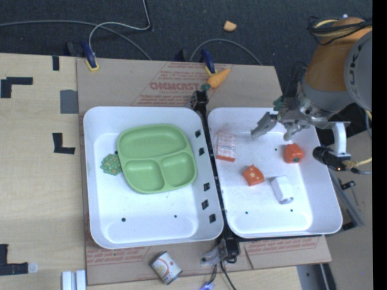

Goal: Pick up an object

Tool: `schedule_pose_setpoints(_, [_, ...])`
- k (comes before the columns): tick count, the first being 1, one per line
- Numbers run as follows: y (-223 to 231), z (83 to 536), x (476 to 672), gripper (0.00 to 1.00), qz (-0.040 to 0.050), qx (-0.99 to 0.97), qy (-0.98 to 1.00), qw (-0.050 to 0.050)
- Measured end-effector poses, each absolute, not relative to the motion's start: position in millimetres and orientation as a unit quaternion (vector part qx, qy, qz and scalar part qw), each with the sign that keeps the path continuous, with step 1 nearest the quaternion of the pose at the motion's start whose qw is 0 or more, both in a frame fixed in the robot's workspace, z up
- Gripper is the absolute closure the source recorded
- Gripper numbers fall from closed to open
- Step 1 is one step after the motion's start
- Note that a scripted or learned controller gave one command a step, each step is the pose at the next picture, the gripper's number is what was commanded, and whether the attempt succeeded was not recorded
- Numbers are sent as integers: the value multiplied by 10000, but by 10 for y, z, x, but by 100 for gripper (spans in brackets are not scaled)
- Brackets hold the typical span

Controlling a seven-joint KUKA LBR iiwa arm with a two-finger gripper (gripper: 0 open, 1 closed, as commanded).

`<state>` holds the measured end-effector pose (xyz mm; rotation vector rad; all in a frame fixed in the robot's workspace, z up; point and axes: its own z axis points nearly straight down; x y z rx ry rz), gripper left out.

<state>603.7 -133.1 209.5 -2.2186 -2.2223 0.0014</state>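
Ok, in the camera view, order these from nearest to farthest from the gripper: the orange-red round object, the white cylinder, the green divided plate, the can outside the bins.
1. Orange-red round object, in the right bin just below the gripper.
2. White cylinder, lower in the right bin.
3. Green divided plate, in the left bin.
4. Can, on the bench below the left bin.

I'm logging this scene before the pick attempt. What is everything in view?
white bins: two, side by side on the bench
divided plate: one, green, left bin
bumpy toy: one, green, left of plate
carton: one, white-red, right bin
orange block: one, right bin centre
red-orange fruit: one, right bin
white cylinder: one, right bin
carrot toy: one, orange, behind bins
can: one, front of bins
end effector: one, grey, open, over right bin
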Motion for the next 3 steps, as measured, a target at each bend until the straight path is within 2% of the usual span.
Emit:
schedule_pose_setpoints(1, [-1267, 864, 5760, 0, -6, -7066, -7076, -4])
schedule_pose_setpoints(2, [-1119, 868, 5559, 0, -12, -7068, -7074, -36])
schedule_pose_setpoints(3, [-1126, 966, 5562, 100, -8, -7070, -7072, -43])
